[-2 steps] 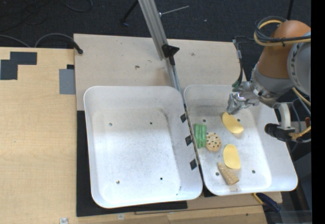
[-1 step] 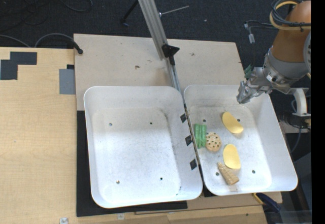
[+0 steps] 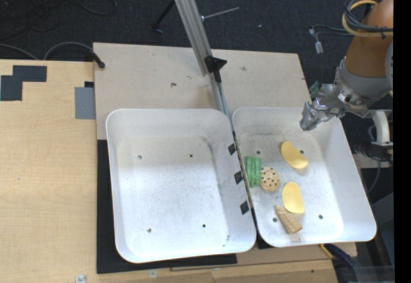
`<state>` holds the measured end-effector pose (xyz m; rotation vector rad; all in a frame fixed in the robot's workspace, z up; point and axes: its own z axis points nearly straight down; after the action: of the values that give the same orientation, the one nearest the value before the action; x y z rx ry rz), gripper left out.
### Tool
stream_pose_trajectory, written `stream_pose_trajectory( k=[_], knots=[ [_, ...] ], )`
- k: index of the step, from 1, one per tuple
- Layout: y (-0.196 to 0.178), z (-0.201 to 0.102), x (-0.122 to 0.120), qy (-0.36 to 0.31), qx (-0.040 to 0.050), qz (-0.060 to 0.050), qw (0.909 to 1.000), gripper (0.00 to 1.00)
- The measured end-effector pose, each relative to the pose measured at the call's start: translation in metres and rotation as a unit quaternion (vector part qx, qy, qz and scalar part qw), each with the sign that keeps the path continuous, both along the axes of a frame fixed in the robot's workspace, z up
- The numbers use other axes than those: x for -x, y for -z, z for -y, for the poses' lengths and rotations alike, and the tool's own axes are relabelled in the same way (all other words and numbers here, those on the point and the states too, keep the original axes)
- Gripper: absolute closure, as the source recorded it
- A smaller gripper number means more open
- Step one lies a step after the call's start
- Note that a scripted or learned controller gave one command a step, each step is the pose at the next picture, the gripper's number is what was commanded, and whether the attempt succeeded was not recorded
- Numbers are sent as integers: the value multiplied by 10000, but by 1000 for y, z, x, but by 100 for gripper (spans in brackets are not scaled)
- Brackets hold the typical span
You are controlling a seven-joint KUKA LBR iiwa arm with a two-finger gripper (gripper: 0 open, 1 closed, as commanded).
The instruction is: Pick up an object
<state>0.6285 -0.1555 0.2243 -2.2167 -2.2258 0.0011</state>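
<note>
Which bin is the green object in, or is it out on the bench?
In the right bin: the green object lies on its floor by the left wall, beside the round spotted piece.

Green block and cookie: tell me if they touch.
Touching. The camera view shows the cookie pressed against the green block's right edge in the right bin, no white floor between them.

gripper tilted down-left, seemingly empty.
</note>
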Motion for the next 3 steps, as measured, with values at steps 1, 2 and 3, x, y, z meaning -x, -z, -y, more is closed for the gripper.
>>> stream_pose_trajectory(
  k=[1,2,3],
  knots=[
    [9,-46,10,6,-11,-20,10000,100],
    [2,-89,21,6,-13,-14,10000,100],
    [11,-140,36,5,-15,-25,10000,100]
  ],
)
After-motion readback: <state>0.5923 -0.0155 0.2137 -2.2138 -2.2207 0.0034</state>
